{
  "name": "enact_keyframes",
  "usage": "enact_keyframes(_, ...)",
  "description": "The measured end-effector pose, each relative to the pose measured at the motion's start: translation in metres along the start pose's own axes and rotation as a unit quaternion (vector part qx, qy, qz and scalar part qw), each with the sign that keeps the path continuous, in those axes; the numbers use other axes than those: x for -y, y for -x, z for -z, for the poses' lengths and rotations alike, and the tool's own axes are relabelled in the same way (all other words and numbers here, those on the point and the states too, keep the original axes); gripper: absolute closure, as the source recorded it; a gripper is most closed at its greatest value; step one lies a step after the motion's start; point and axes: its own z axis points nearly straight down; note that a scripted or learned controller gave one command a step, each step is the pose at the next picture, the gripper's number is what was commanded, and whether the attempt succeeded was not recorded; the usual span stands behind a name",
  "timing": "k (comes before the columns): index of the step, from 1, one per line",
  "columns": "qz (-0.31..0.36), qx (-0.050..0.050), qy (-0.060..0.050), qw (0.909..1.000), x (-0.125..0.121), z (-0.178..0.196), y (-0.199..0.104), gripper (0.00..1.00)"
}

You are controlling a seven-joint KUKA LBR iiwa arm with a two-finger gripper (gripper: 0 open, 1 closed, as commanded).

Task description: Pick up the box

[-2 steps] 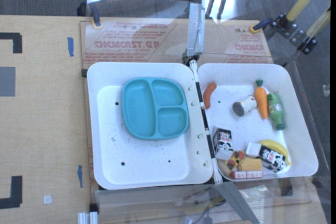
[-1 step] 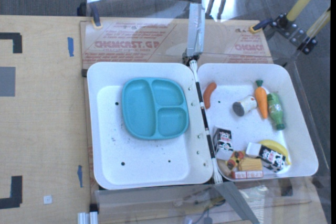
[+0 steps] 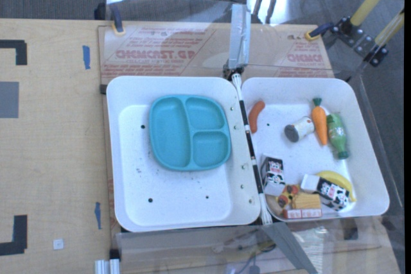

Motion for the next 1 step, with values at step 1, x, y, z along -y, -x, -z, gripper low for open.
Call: enact_keyframes(1, 0.000, 0.002, 0.003, 1.0000, -0.0013, 0.0109, 0.0010, 1.00)
